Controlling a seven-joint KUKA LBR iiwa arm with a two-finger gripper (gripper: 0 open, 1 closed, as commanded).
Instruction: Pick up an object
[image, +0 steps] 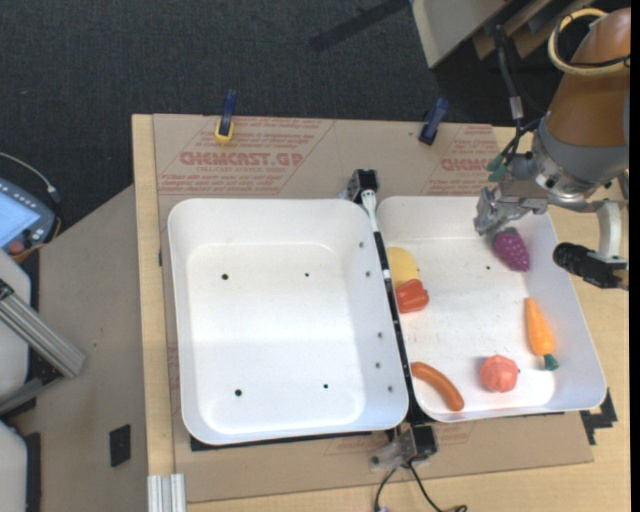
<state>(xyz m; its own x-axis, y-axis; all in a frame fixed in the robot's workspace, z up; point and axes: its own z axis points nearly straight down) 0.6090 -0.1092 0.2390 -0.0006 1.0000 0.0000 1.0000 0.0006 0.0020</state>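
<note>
We find the gripper (497, 218) in the upper right of the frame, low over the far corner of the right bin (460, 225), with the grey wrist and orange band rising above it toward the frame's top right. How its jaws stand we cannot tell from this slant; the metal parts blur together. Just beside it, to the lower right, lies the purple grape bunch (511, 248), close enough that it may be touching, yet we see nothing held.

Our worry starts there. If the descent is offset as it looks, the gripper may close on air or merely nudge the grapes toward the bin's right wall, where a second approach gets harder. The bunch's lumpy, rounded shape probably slips from a shallow pinch too.

Further out, in the lower right of the frame, rest the carrot (539, 332), the pink round fruit (499, 373) and the sausage (438, 386). The yellow piece (402, 264) and red piece (411, 297) sit against the dividing edge at mid-frame, well clear of trouble. The left bin (200, 240) spans the middle left.
</note>
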